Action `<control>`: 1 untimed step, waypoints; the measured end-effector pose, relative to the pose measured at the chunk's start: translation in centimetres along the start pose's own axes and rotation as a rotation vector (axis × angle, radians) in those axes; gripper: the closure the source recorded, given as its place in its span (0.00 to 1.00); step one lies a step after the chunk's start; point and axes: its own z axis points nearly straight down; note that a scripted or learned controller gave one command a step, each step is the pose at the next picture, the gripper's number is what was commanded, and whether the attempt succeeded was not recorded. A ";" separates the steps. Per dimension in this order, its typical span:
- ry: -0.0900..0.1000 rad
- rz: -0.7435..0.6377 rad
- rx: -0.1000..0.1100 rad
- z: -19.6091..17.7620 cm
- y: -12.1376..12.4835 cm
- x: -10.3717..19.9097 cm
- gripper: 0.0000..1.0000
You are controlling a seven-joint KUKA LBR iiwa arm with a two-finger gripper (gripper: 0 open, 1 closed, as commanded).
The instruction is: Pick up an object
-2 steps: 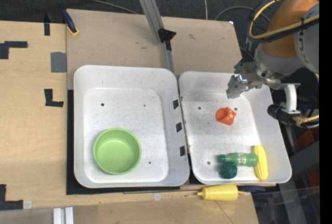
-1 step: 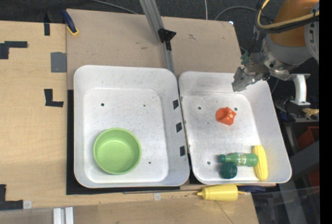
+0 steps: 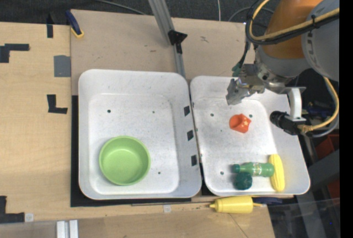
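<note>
The end effector [image 3: 238, 91] is seen above the upper part of the right bin [image 3: 212, 121]; nothing is seen gripped by it.

Nearest the camera, a yellow, rounded plastic piece [image 3: 234, 205] lies on the surface [image 3: 121, 44] just outside the right bin's front rim. Just inside that rim, a green bottle-like object [image 3: 251, 169] lies on its side, with a darker teal, knobbly piece [image 3: 241, 180] touching it from the front. A smooth yellow, banana-shaped object [image 3: 277, 171] rests against the bottle's right end. In the left bin [image 3: 132, 88], a round, glossy light-green bowl [image 3: 124, 160] sits upright in the front left area.

Farther back, near the middle of the right bin, a small orange object [image 3: 240, 123] of blunt, angular shape lies alone, well apart from the front group and below the end effector, not touching it. Both bins are shallow, white, lightly speckled, with rounded corners, and stand side by side with rims touching.

Beyond them, a grey metal pole [image 3: 157, 0] slants across the pale wooden surface. The arm's orange band [image 3: 292, 16] is seen at the upper right.
</note>
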 end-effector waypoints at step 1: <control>0.000 0.000 0.001 1.1 -1.0 5.0 1.00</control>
